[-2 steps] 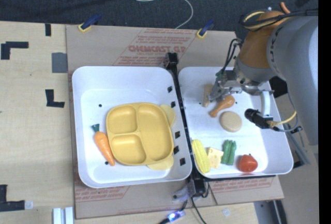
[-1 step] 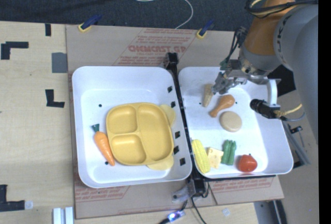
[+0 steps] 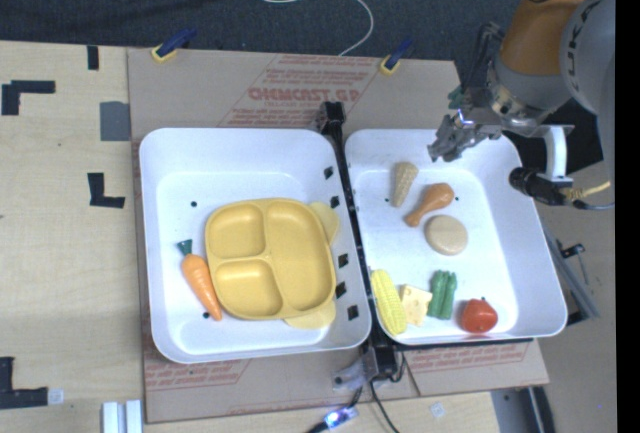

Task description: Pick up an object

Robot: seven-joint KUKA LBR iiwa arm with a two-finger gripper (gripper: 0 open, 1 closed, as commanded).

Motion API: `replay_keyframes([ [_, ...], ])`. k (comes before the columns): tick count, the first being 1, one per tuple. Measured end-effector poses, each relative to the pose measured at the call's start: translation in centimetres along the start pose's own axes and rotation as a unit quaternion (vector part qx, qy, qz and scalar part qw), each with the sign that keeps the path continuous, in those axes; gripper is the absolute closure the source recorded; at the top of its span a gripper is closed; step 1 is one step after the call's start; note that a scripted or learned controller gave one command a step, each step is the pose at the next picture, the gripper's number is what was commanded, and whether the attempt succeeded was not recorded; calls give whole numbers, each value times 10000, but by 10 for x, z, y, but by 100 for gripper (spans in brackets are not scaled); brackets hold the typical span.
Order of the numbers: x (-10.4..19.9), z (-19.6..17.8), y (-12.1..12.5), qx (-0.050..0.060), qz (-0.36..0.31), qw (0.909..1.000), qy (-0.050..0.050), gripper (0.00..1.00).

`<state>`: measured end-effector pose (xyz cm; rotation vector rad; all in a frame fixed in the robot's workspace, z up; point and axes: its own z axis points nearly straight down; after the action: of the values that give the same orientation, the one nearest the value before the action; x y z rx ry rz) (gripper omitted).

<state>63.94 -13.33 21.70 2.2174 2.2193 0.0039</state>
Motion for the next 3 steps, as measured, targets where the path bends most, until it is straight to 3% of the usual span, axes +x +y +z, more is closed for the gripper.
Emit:
replay_keyframes([
  [1,0,-8,0,24,1,10000,8,100],
  [3,70,2,-90,53,-8,10000,12,100],
])
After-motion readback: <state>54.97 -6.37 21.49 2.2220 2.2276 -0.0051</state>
